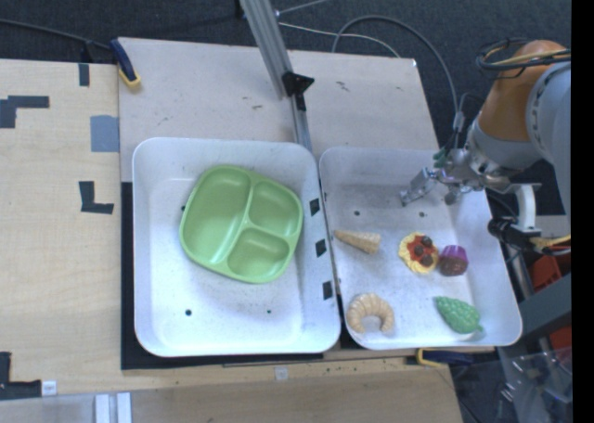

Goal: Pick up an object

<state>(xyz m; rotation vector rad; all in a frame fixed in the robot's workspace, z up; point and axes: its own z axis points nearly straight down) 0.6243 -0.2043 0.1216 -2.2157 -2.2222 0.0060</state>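
Gripper (419,187) is hanging over the upper part of the right bin (371,163) with its fingers parted and nothing between them, apart from the toys lying below it. Nearest are lying a cone-shaped piece (358,241), a small tart (419,253) and a purple piece (453,261) just beside it, with a croissant (371,313) and a green leafy piece (458,314) sitting near the front wall. Left bin (153,226) is carrying a green divided plate (242,223) lying flat, well apart from the gripper.
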